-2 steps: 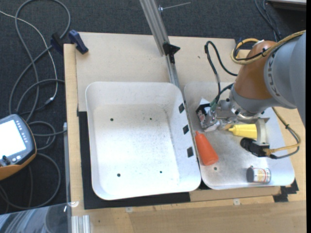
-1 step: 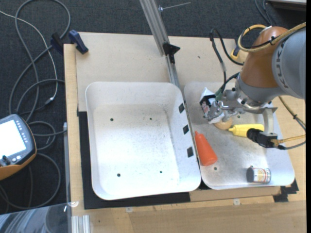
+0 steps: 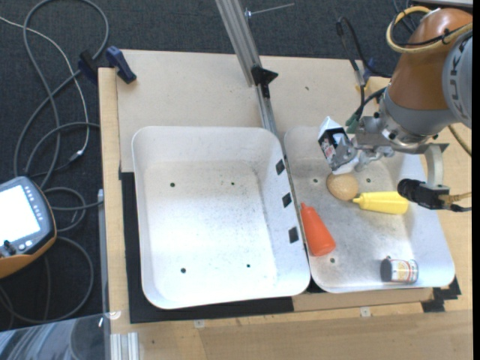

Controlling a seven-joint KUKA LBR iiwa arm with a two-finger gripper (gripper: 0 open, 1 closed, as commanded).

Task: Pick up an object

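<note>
My gripper (image 3: 347, 158) hangs over the back part of the right bin (image 3: 427, 255), reaching in from the right under the orange-banded wrist. Just below it lies a tan, rounded, potato-like object (image 3: 343, 187). A small black-and-white carton (image 3: 329, 138) sits right at the gripper's upper left, touching or nearly touching it. A yellow elongated object (image 3: 384, 202) lies to the right of the tan one. An orange cone (image 3: 317, 232) rests at the bin's left side, and a small can (image 3: 398, 270) lies near the front right.
The left bin (image 3: 154, 160) stands beside the right one, and black clips (image 3: 286, 199) mark the shared rim. A slanted metal rail (image 3: 241, 40) runs down to the bins' back edge. Cables and a teach pendant (image 3: 21, 223) lie off the bench at left.
</note>
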